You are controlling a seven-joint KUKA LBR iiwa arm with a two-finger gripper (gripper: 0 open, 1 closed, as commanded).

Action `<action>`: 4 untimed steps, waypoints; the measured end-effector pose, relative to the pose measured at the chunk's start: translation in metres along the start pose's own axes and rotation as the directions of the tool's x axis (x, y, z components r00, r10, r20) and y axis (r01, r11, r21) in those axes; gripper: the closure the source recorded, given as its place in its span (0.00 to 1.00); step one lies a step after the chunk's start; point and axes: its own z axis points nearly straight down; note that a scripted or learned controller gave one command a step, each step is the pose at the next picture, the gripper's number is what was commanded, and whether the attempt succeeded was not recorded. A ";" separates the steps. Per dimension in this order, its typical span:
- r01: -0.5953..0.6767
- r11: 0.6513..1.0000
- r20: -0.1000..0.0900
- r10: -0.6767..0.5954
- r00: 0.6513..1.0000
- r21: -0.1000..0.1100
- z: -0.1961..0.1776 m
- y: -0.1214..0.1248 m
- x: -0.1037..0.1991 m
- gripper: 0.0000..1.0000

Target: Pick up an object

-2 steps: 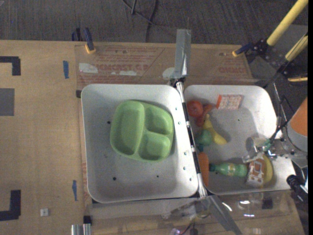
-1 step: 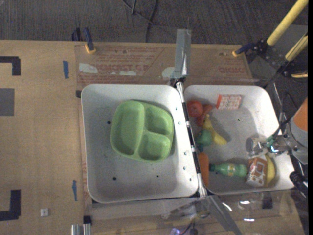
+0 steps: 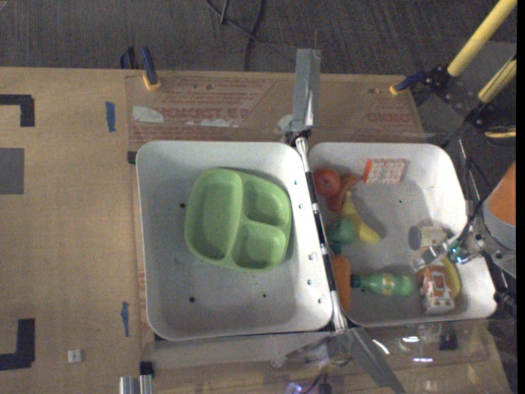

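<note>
The right bin (image 3: pixel 410 195) holds several small items. Along its left wall lie a red tomato-like piece (image 3: pixel 328 182), a yellow banana (image 3: pixel 362 225), a green round piece (image 3: pixel 343 233) and an orange carrot (image 3: pixel 340 282). A green bottle (image 3: pixel 385 285) lies on its side near the front. An orange-and-white box (image 3: pixel 385 171) sits at the back. My gripper (image 3: pixel 444 253) reaches in from the right, low over the bin's right front part. It is between a small grey can (image 3: pixel 422 236) and a brown-and-white carton (image 3: pixel 435 289), and I see nothing held in it.
A green divided plate (image 3: pixel 239 218) lies in the left bin (image 3: pixel 164 294). A metal divider (image 3: pixel 316 220) separates the bins. The arm (image 3: pixel 502 220) crosses the right bin's right rim. Cables and yellow poles stand at the back right.
</note>
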 end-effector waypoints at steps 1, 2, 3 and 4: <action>-0.005 1.000 -0.008 0.005 1.000 0.023 -0.070 0.094 -0.027 1.00; -0.005 1.000 -0.009 0.005 1.000 0.025 -0.069 0.094 -0.027 0.00; 0.089 0.996 -0.013 -0.089 0.996 0.021 0.004 0.109 -0.029 0.00; 0.152 0.988 -0.013 -0.152 0.988 0.022 0.004 0.107 -0.016 0.00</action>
